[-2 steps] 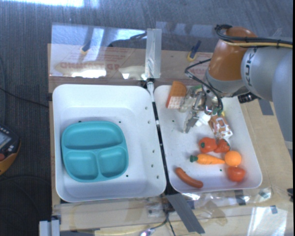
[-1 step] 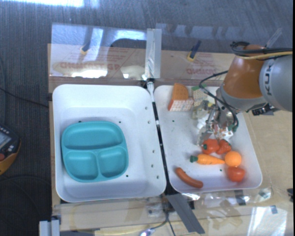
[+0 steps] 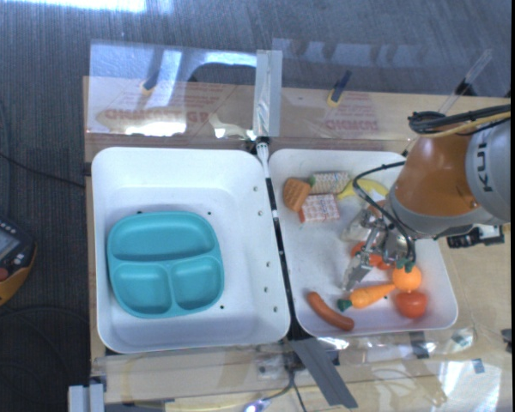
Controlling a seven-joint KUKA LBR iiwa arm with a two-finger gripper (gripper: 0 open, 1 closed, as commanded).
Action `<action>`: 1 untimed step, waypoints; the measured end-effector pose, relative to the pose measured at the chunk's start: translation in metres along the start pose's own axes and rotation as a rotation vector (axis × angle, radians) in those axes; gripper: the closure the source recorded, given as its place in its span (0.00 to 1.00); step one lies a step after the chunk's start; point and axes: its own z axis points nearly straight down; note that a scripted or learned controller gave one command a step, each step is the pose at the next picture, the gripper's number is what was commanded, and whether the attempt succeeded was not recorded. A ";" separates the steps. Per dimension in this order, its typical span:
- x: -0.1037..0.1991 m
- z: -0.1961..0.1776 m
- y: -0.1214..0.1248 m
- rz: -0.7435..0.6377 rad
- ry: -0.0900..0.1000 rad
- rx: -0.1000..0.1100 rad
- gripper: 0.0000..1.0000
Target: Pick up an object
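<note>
We see two shallow white bins side by side on the bench, viewed from above at a slant. The left bin (image 3: 120, 178) holds a teal divided plate (image 3: 164, 262) with three compartments, lying flat near the bin's left and front part. The right bin (image 3: 322, 256) holds the toy foods. Along its far wall we find an orange wedge-shaped piece (image 3: 295, 195), touching a pink wafer-like block (image 3: 320, 208), with a pale textured block (image 3: 330, 181) just behind them. A yellow piece (image 3: 366, 184) shows beside the arm, partly hidden by it. Near the front wall lie a reddish-brown sausage (image 3: 330, 310), a carrot (image 3: 369, 295) with a green tip, a small orange fruit (image 3: 406, 277) and a red tomato (image 3: 411, 303); the carrot lies between the sausage and the tomato, and the orange fruit sits just behind the tomato.

The arm (image 3: 442, 183) reaches in from the right, its orange band over the far right part of the right bin. The gripper (image 3: 366, 260) points down into the bin, just behind the carrot and beside the orange fruit. A small red-orange piece (image 3: 360, 249) shows at its fingers, but we cannot tell whether the fingers are apart, together, or clamped on anything
</note>
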 end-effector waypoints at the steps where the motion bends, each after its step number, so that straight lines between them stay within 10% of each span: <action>1: -0.008 0.000 0.034 0.114 -0.001 0.003 0.00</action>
